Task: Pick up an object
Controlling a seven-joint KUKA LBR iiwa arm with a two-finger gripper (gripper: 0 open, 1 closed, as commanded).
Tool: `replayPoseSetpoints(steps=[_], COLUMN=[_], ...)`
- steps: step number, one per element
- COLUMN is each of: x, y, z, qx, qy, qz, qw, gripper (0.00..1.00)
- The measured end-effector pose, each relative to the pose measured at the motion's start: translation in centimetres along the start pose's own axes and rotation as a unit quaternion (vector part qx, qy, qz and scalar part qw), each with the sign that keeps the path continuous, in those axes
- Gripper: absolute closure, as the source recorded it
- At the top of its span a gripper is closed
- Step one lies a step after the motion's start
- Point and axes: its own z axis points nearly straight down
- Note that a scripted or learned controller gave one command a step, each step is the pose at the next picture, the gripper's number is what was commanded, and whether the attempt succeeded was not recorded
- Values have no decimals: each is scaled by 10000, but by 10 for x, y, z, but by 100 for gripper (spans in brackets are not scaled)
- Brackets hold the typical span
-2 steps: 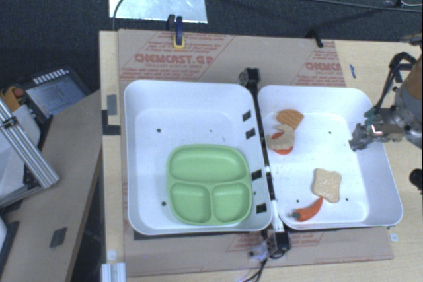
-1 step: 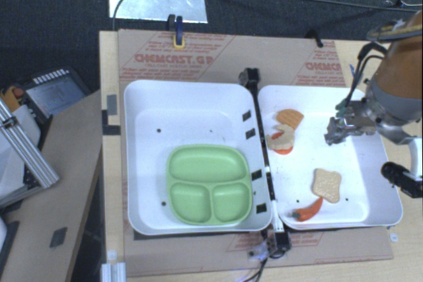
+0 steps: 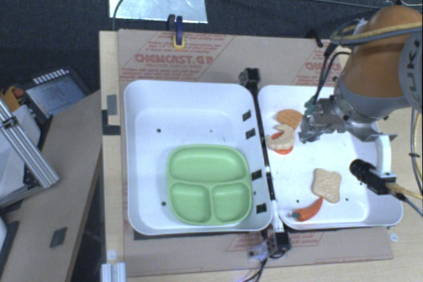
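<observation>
1. The pincer (image 3: 309, 130) hangs low over the right bin (image 3: 380, 211), near its upper left part; whether it is apart or together cannot be told.
2. Nearest candidates: a tan round piece (image 3: 289, 117) and a pale slice on a red one (image 3: 283, 140), both just to the view's left of the pincer.
3. A toast piece (image 3: 326, 185) and an orange-red item (image 3: 308, 210) lie well nearer the front wall.
4. The left bin (image 3: 145, 142) holds a green divided tray (image 3: 208, 183).
5. Judgement: a short leftward shift would centre the pincer.

bench (image 3: 109, 142); cardboard sheet (image 3: 198, 56), two white bins (image 3: 192, 92)
</observation>
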Motion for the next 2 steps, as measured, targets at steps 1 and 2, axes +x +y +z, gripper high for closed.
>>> replayPoseSetpoints(steps=[1, 2], x=[57, 105], y=[-4, -5], z=[0, 0], qx=[-3, -2], qy=[-2, -1], qz=[-3, -1], qw=[10000, 10000], gripper=[100, 100])
